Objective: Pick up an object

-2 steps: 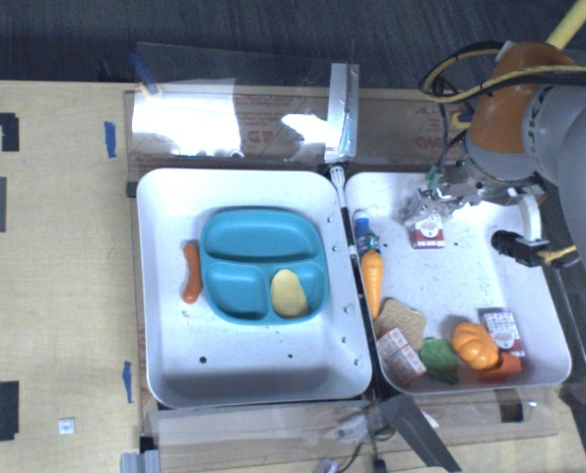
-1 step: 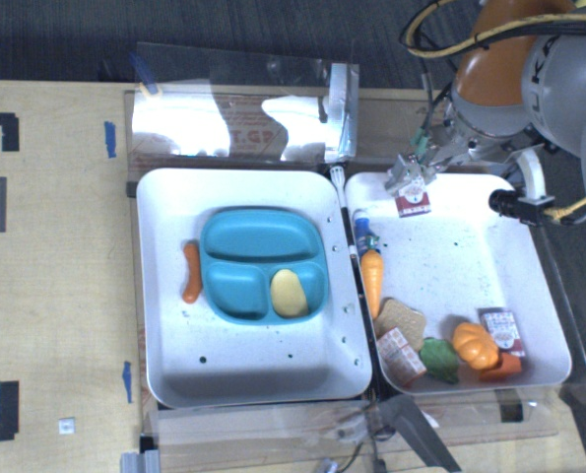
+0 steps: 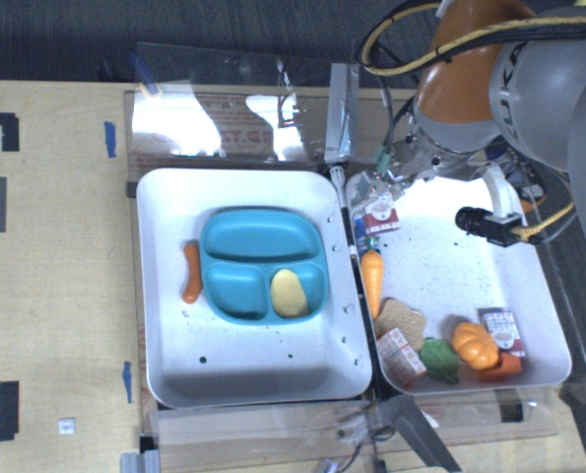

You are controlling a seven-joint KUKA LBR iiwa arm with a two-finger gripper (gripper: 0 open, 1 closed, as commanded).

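1. Near edge of right bin (image 3: 544, 294): packet (image 3: 399, 353), bread slice (image 3: 399, 315), green piece (image 3: 438, 358), orange fruit (image 3: 475, 345), small carton (image 3: 500, 327).
2. Carrot (image 3: 371, 276) along that bin's left wall.
3. Left bin (image 3: 164, 294): blue tray (image 3: 263, 262) holding a yellow piece (image 3: 289, 292), sausage (image 3: 191, 271) beside.
4. Hand (image 3: 379, 203) low at the right bin's far left corner, just above the carrot; grip state impossible to tell.

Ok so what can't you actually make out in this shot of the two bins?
- Gripper: its tip is lost among cables and a small packet at the right bin's left wall, so a grasp cannot be judged.
- Arm: cut off by the top and right edges.
- Packet labels: print too small to read.
- Green item: partly covered by the orange toy; its kind is unclear.
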